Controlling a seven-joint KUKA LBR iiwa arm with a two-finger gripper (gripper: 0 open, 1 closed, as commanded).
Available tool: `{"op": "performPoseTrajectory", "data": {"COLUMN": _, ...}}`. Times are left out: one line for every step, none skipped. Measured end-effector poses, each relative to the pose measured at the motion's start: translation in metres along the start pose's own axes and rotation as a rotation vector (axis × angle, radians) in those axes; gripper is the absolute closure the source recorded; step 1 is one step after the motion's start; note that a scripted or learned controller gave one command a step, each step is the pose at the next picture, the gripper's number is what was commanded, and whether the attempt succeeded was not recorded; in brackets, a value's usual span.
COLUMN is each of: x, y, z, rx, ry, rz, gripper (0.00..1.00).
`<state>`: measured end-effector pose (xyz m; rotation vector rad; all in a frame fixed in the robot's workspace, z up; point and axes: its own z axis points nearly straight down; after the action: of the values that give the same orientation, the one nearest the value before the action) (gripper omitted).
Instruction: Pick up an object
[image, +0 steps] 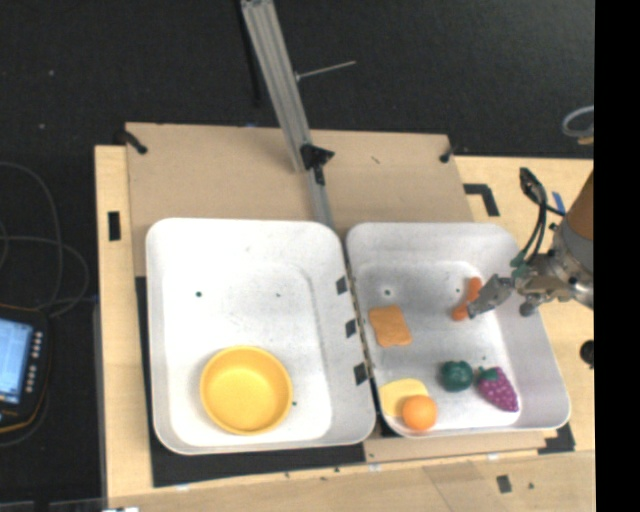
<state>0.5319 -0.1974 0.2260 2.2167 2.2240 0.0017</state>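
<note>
Camera view, looking down at a slant.

Two white bins side by side on the tabletop (120, 300). Left bin (240, 270): one yellow bowl (245, 388) at 6 o'clock, upright, well apart from everything else. Probably out of play for now, given how far it lies from the arm.

Right bin (420, 255): all the small pieces.
- Tan square (389, 326) at 9 o'clock, flat, near the wall shared with the left bin.
- Green piece (456, 375) and purple grape bunch (497, 388) at 5 o'clock, just beside each other; touching or not, cannot tell.
- Orange ball (419, 412) at 7 o'clock, resting against a pale yellow piece (400, 390), both tucked into the near corner.
- Small orange piece (466, 299) at 3 o'clock, alone on bare bin floor.

Gripper (488, 297) over the right bin's 3 o'clock side, reaching in from the right edge, tip just beside the small orange piece, on its 3 o'clock flank. Touching it or hovering above: too small to tell. Gripping, released or clenched: cannot tell. No claim of a hold.

Judgement: likely target is the small orange piece. Sensible choice: clear on all sides, nearest the arm, away from the crowded 5 to 7 o'clock cluster where neighbours could get knocked. Risk: small and close to the bin's 3 o'clock wall, so easily nudged rather than caught.

Slanted metal rail (285, 90) running from 12 o'clock down to the gap between the bins, clear of the arm.
</note>
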Motion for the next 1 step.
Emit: {"op": "performPoseTrajectory", "data": {"x": 0.0, "y": 0.0, "z": -0.0001, "rx": 0.0, "ry": 0.0, "rz": 0.001, "gripper": 0.0}}
